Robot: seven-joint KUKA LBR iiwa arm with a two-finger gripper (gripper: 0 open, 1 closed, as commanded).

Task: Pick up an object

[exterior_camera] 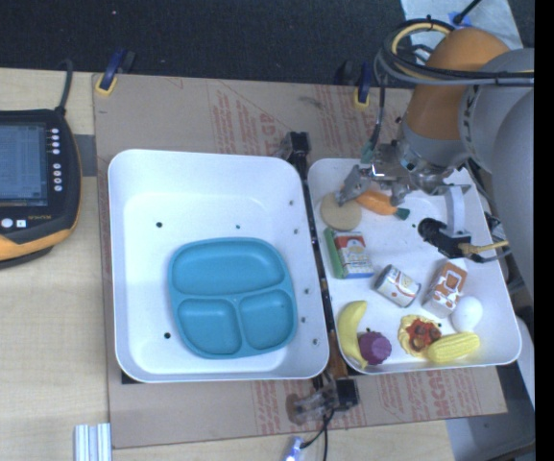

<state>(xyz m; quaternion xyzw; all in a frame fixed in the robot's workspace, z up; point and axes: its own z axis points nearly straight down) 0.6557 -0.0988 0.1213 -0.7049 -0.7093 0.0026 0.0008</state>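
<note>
No legible text; faint red print on the cardboard sheet (257,123).

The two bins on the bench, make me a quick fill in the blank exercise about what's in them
1. The blue divided tray lies in the ____ bin.
2. The gripper is over the ____ bin.
3. The banana touches a ____ fruit.
4. The corn cob is ____ in colour.

Missing words: left; right; purple; yellow

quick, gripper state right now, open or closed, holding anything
gripper: cannot be told from this view; it sits low over the far end of the right bin, by the orange carrot-like piece and the tan disc.
</note>
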